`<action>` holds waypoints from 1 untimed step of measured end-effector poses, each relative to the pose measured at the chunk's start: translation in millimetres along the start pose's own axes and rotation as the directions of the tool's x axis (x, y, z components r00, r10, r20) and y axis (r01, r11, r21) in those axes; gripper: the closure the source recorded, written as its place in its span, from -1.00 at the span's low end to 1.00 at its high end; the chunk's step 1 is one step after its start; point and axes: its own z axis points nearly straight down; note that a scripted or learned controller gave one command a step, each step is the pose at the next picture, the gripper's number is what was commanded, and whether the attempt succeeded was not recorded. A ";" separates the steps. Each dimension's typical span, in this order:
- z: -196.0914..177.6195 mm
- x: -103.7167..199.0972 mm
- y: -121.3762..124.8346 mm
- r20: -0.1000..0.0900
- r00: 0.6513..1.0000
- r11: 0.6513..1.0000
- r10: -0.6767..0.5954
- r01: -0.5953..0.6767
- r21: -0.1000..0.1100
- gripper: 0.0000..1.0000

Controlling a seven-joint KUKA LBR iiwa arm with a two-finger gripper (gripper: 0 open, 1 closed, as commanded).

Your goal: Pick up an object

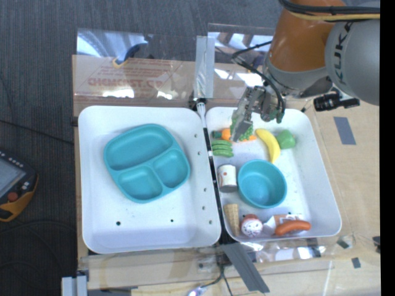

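My gripper [242,130] hangs over the far left part of the right bin [326,190], its fingertips down at a small orange carrot-like piece [227,134] with green toy vegetables [221,148] just in front of it. A yellow banana [270,144] lies to the gripper's right, with a green piece [286,140] beside it. Nearer the front are a blue bowl [262,183], a small white can [227,176], a cone-shaped piece [231,214], a red-and-white ball [251,227] and a red sausage [291,227].
The left bin [92,227] holds a blue divided plate [146,161]. A clear plastic sheet and cardboard lie behind both bins. The arm's orange band [302,29] looms over the right bin's far edge.
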 end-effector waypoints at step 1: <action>63.6 -50.1 -142.9 0.002 0.932 0.932 0.364 -0.364 0.002 1.00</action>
